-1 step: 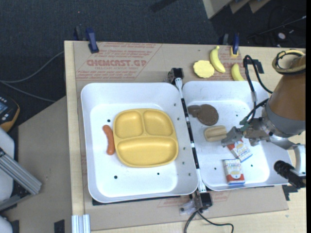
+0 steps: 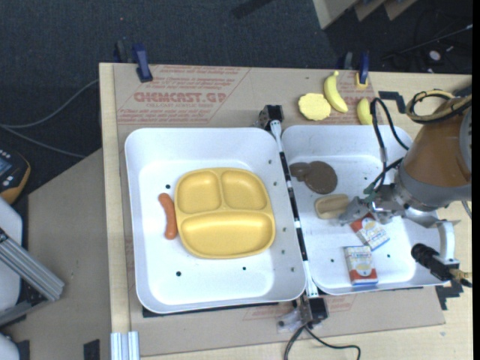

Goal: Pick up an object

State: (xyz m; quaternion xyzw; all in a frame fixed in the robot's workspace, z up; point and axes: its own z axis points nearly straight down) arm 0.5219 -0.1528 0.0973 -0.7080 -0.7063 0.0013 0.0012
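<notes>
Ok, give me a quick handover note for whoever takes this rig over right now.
Gripper: low in the right bin, among the items; grip can't be judged.
Right bin: brown patty, tan piece, small packet, carton.
Left bin: yellow divided plate, sausage beside it.
Done: nothing visibly lifted.
Left: grasp one item and raise it.

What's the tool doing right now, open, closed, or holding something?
Tool: cannot be told. It is low in the right bin, beside the tan piece and a small packet, but its tip is too cluttered to read.
</notes>
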